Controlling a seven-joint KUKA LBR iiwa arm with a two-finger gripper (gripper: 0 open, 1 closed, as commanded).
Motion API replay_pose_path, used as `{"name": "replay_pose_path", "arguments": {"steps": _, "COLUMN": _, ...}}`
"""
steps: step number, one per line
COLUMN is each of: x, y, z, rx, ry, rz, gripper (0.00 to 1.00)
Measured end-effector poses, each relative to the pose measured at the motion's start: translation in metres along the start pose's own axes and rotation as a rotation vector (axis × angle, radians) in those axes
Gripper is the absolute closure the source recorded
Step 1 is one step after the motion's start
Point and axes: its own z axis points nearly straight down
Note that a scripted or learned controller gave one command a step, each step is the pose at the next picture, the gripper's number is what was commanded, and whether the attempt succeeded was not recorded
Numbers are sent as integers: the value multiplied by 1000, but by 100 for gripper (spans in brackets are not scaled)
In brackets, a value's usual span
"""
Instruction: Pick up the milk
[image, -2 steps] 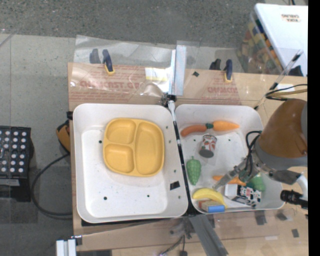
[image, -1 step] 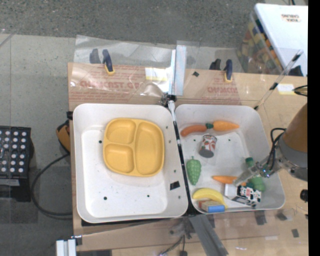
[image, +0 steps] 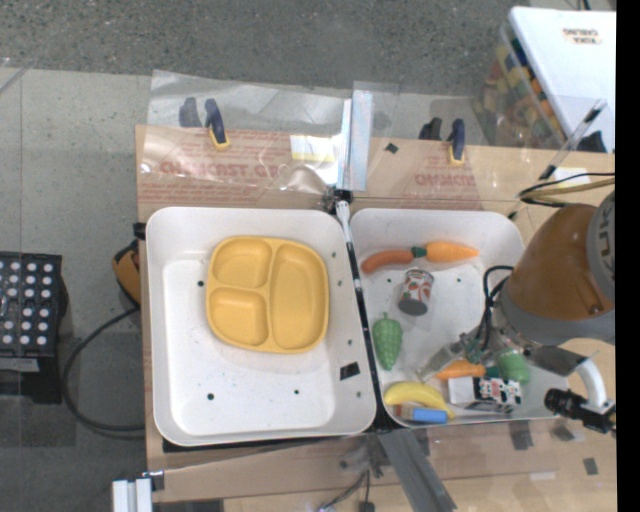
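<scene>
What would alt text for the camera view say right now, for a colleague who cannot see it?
The grey arm with an orange band reaches over the right white bin, low among small toy foods beside a small grey-and-red milk carton, an orange carrot and a green vegetable. The left white bin holds a yellow divided plastic plate.

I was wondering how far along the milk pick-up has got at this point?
Done: the arm has reached over the right bin. In hand: its hand sits low among the toys at the bin's near right, though whether it grips anything is unclear. Left: the milk stands untouched mid-bin, below the carrot, so grasp and lift remain.
</scene>
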Motion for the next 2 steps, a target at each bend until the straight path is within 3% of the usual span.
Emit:
{"name": "replay_pose_path", "arguments": {"steps": 1, "x": -50, "y": -23, "z": -8, "rx": 0, "ry": 1, "rz": 205, "gripper": 0}}
{"name": "replay_pose_path", "arguments": {"steps": 2, "x": -40, "y": -18, "z": -30, "rx": -1, "ry": 0, "rz": 165, "gripper": 0}}
